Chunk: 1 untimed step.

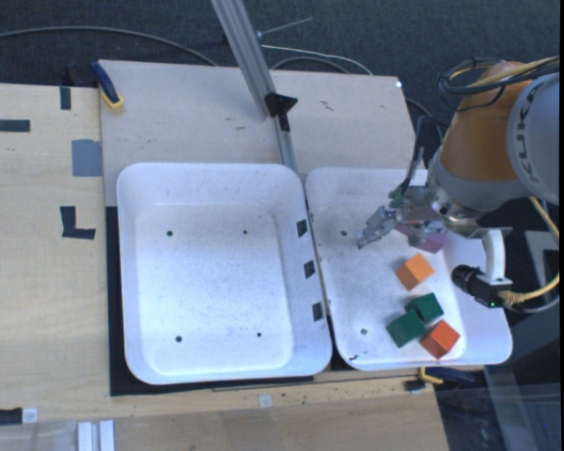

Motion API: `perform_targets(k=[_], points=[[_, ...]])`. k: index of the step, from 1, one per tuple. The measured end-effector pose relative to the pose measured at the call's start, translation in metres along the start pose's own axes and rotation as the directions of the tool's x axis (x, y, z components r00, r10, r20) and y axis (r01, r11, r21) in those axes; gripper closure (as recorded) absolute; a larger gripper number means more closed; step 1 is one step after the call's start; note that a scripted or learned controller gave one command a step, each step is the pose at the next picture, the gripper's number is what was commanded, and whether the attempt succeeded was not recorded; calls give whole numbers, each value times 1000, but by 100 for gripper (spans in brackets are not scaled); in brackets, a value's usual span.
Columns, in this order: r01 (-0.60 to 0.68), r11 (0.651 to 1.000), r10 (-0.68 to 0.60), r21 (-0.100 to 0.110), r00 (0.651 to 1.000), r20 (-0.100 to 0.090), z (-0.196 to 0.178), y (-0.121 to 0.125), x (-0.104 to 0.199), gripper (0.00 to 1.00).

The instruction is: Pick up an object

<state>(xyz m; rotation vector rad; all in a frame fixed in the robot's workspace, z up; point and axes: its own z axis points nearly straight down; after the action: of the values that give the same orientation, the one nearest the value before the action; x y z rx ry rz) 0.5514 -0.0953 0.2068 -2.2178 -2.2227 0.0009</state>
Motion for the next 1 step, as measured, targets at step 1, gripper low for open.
perform_targets(k=[1], points=[[-8, 1000, 8, -6, 1000, 5, -70, -50, -67, 0]])
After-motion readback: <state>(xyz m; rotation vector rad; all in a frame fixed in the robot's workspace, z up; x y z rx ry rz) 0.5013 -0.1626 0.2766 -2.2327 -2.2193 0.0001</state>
